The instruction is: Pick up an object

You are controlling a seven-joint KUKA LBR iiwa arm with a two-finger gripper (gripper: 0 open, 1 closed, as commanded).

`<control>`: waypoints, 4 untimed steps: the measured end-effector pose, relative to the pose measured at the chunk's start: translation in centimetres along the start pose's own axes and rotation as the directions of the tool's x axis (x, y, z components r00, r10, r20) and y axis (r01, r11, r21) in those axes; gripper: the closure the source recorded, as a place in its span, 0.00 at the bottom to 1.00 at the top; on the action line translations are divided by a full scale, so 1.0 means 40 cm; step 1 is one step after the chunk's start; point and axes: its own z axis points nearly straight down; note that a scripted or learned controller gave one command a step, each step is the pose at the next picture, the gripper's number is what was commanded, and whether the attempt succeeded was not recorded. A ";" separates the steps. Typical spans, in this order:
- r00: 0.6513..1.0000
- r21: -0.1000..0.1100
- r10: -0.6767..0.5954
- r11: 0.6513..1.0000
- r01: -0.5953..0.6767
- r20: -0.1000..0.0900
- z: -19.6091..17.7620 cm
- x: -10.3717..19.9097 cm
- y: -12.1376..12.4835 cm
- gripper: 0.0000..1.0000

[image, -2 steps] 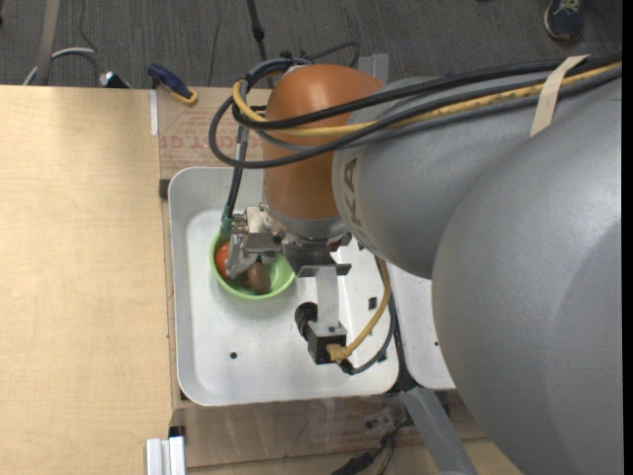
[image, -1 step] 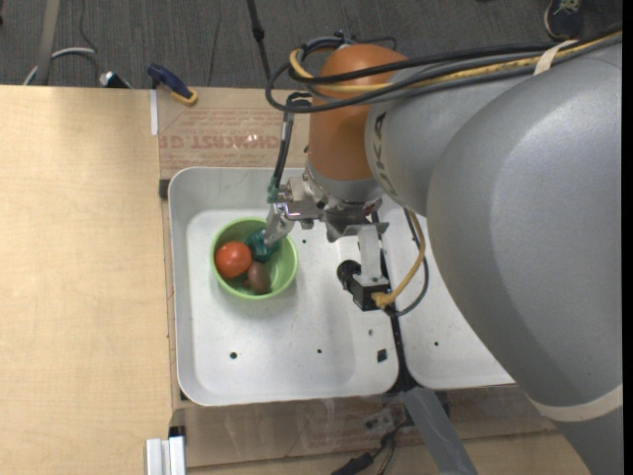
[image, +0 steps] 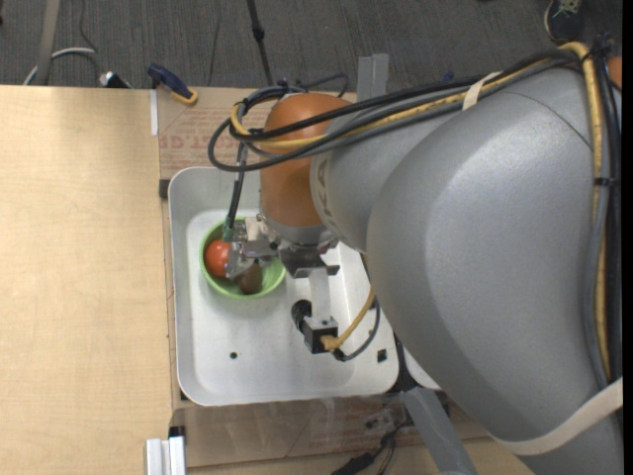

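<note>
A green bowl (image: 229, 280) lies in the left part of the white bin (image: 198, 354). Inside it sit a red round object (image: 217, 257) on the left and a brown object (image: 250, 281) on the lower right. My gripper (image: 244, 253) reaches down over the bowl, right beside the red object, with the orange band (image: 297, 161) of the arm above it. The arm hides the bowl's right side.
The grey arm covers the right half of the view. A tan wooden board (image: 79, 265) lies left of the bin. Cardboard (image: 198, 132) sits behind the bin, with a blue and yellow clamp (image: 171, 83) at its far edge. Black cable fittings (image: 315, 330) hang over the bin floor.
</note>
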 end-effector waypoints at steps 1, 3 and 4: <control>1.000 0.001 0.002 1.000 -0.002 0.002 -0.022 -0.005 0.001 1.00; 0.989 -0.004 0.146 0.989 -0.146 -0.001 -0.195 0.017 -0.079 1.00; 0.989 -0.002 0.145 0.989 -0.145 0.002 -0.215 0.013 -0.078 1.00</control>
